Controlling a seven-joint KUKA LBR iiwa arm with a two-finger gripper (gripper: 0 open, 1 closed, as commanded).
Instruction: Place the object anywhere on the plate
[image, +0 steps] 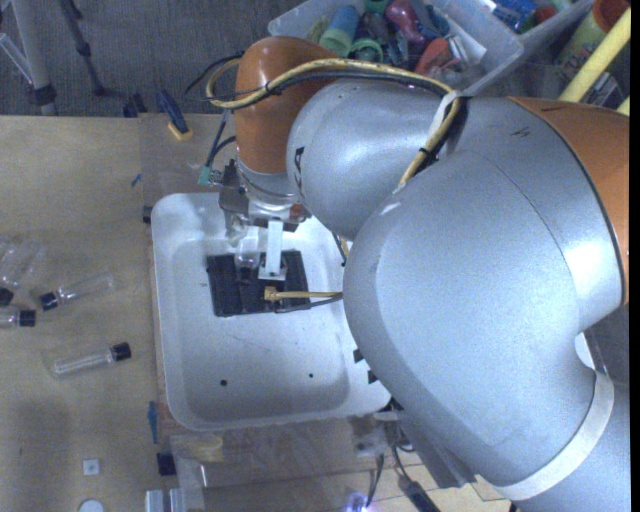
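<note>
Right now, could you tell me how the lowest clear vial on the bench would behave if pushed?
The vial lies on its side on the flat bench, a cylinder, so it would probably roll if pushed sideways. It looks clear and empty, so likely light. If glass, it may be fragile; I cannot tell.

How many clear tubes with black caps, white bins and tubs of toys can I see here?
Clear vials with black caps: 3, the last cut off by the left edge; fainter clear shapes near it are too blurred to count
White bin: 1
Clear tub of colourful toys: 1
Total: 5
</note>
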